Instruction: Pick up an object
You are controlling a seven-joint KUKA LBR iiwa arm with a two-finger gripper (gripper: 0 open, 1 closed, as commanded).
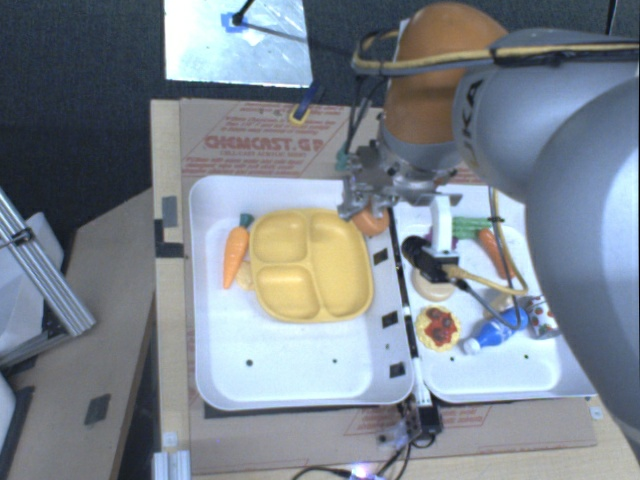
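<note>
The gripper [362, 204] hangs low at the far right corner of the left bin [215, 368], right by a small orange thing [373, 222], so it seems to be reaching; next comes a firm squeeze and lift.

The light is even and rather soft, with only weak shadows inside the white bins [215, 368]. A shiny metal sheet [236, 28] at the upper left gives glare, and the grey arm [570, 168] at right looks blurred.
</note>
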